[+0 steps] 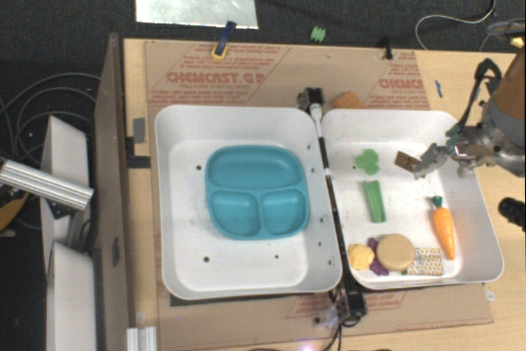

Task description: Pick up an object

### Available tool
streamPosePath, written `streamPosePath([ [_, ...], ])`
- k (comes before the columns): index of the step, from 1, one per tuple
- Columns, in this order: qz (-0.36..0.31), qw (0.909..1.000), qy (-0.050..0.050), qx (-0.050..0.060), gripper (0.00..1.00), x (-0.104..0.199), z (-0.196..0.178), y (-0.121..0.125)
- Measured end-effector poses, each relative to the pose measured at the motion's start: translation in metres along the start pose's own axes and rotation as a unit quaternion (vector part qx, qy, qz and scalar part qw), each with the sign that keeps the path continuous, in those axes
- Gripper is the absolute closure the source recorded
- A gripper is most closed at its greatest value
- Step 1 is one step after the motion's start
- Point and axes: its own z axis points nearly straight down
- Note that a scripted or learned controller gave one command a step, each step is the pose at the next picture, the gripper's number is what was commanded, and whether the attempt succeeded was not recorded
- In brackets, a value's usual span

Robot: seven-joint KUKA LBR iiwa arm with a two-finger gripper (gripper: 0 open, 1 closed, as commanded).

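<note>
Along the right bin's (485,259) near edge lie small toys; the carrot (444,230), long axis running near-to-far, sits just nearward of the gripper (427,160), whose grip I cannot tell.

Bench (271,66) bears left bin (177,201), right bin (481,234)
</note>
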Motion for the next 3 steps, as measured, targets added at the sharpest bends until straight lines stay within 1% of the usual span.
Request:
streamPosePath([
  [1, -0.003, 1.0000, 0.001, -0.004, 0.00, 0.068, 0.118, 0.068],
  [2, 0.001, 1.0000, 0.001, 0.002, 0.00, 0.061, 0.143, 0.042],
  [3, 0.000, 1.0000, 0.000, 0.000, 1.00, 0.062, 0.132, 0.044],
])
